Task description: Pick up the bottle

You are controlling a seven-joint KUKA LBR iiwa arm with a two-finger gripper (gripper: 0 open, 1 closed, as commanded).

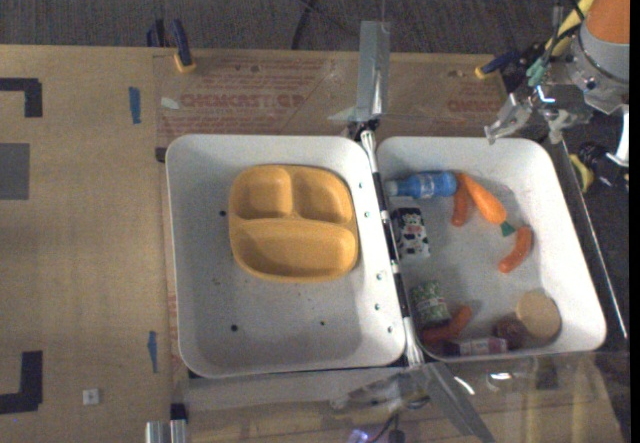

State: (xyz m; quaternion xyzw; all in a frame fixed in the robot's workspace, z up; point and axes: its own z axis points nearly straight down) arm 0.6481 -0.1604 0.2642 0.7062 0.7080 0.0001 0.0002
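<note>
A small clear bottle with a blue label lies on its side at the back left of the right bin, touching nothing but the bin floor. My gripper hovers over the bin's back rim at the right, well apart from the bottle, with its fingers spread and nothing between them.
The right bin also holds two carrots, an orange sausage-shaped toy, a black-and-white cow carton, a green can, a red sausage and a tan round block. An orange divided plate lies in the left bin.
</note>
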